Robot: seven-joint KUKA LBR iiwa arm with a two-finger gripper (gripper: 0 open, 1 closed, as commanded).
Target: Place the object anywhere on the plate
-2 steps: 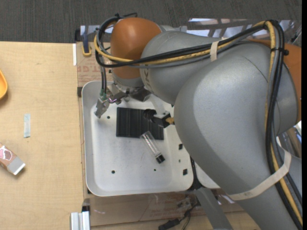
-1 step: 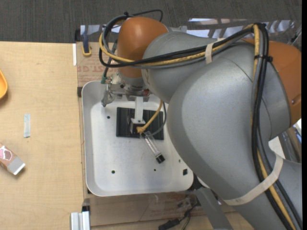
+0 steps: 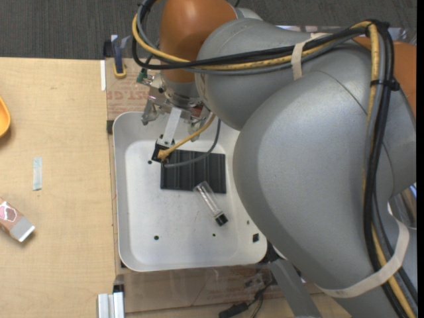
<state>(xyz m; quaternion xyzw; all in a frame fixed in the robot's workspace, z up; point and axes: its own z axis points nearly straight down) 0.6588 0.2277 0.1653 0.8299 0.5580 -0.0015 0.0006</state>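
The clear black-capped tube (image 3: 209,203) lies in the white bin (image 3: 132,244), one end on the black ribbed plate (image 3: 189,172); we should centre the gripper (image 3: 154,108), whose state we cannot tell, squarely across its middle.

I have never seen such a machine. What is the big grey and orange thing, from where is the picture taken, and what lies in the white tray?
The big grey body is a robot arm with an orange band. One fixed camera looks down on the bench at a slant. The arm's gripper hangs over the far left corner of a shallow white bin. In the bin lie a flat black ribbed piece and a small clear tube with a black cap, touching that piece's near edge. On the wooden board to the left lies a small grey strip. Whether the gripper holds anything, I cannot tell.
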